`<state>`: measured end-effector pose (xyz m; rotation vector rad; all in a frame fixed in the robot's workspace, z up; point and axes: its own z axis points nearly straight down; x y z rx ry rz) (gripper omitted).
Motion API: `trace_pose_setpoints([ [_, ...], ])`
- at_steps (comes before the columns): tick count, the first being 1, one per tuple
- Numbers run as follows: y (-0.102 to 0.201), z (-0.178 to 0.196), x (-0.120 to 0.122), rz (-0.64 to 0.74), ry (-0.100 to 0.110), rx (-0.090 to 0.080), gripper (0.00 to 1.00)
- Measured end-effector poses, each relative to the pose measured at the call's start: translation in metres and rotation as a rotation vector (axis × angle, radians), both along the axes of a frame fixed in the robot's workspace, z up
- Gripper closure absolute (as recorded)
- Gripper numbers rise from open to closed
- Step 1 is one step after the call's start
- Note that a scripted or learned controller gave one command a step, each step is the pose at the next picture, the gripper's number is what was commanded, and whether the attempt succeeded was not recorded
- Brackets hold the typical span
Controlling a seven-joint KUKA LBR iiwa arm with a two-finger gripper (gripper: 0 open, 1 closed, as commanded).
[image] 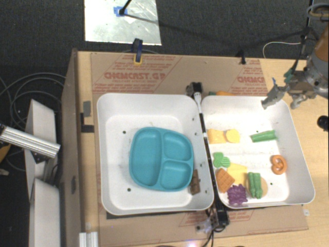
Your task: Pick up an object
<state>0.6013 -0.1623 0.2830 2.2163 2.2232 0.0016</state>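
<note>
White bins sit side by side: the left bin [110, 138] bears a teal plate [160, 158], the right bin [293, 153] toy food, including a green piece [263, 136] and pretzel [278, 164]. Risk: crowded lower items invite a double grab. Gripper [284, 94] hovers above the far right corner, fingers spread, holding nothing.

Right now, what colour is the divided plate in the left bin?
Teal blue plate, clearest in the camera view.
</note>
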Motion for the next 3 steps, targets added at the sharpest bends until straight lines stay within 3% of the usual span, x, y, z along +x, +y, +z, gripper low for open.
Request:
trace_pose_setpoints([
  [1, 0.051, -0.162, -0.037, 0.003, 0.019, 0.007, 0.0],
  [2, -0.041, -0.079, 0.035, -0.004, -0.012, -0.007, 0.0],
  [3, -0.044, -0.161, 0.009, -0.003, 0.007, 0.002, 0.0],
])
